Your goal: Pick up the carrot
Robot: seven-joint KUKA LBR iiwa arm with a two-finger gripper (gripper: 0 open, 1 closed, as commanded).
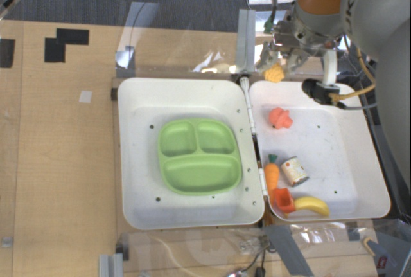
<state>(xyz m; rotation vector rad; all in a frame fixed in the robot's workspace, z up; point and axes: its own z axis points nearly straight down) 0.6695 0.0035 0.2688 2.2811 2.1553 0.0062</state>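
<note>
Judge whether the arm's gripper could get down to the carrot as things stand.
Probably yes: the carrot lies uncovered from above, but it hugs the bin's left wall, with a small can close beside it, so finger room looks tight.

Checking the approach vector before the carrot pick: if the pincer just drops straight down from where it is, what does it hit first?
Most likely the small yellow item right under the pincer, at the right bin's far rim. Depth is unclear. The carrot lies well off that line, at the bin's near left.

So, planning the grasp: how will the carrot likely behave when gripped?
The carrot looks like a smooth, rigid toy, so probably stiff and light. Its tapered, rounded body may slip or roll. It lies against the bin wall, so it may pivot when nudged.
</note>
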